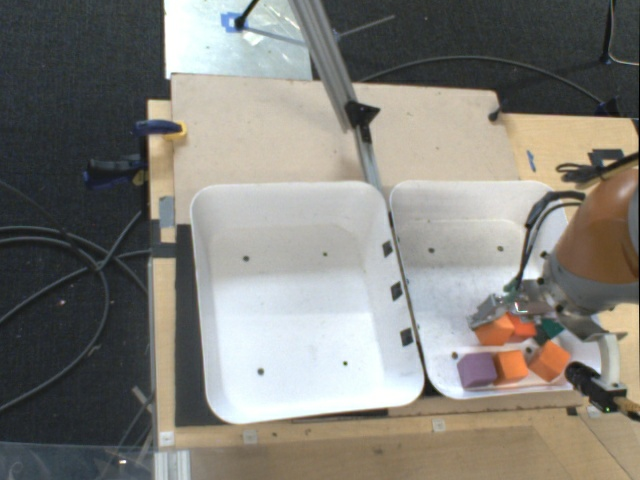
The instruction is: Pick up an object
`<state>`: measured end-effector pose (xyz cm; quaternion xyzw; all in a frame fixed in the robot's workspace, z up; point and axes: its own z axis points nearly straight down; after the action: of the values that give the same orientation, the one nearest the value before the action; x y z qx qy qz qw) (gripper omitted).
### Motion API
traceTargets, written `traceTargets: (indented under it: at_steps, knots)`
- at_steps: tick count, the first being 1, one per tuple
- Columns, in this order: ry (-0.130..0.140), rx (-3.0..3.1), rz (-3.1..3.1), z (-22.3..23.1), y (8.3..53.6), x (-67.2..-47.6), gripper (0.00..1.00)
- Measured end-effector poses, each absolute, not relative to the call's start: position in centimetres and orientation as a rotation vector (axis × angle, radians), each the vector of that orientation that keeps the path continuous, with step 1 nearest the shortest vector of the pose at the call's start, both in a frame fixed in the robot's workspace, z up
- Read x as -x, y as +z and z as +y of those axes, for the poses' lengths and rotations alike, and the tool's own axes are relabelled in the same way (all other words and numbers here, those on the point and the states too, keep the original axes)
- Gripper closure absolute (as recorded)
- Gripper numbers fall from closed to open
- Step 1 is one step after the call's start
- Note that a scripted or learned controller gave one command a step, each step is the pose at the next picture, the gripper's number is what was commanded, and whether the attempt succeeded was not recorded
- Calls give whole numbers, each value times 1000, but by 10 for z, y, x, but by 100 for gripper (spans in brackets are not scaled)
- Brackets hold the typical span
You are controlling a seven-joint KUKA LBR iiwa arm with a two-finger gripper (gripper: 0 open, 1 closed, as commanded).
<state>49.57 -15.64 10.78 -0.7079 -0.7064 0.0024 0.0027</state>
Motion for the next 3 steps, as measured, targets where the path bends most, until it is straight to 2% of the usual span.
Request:
traceTargets:
  at_steps: [1, 2, 3]
  knots:
    - [-2, 2218, -2226, -155, 122, -499, 100]
    - [-10, 2206, -2239, -78, 147, -554, 100]
    - [-3, 2220, -2228, -104, 102, -558, 100]
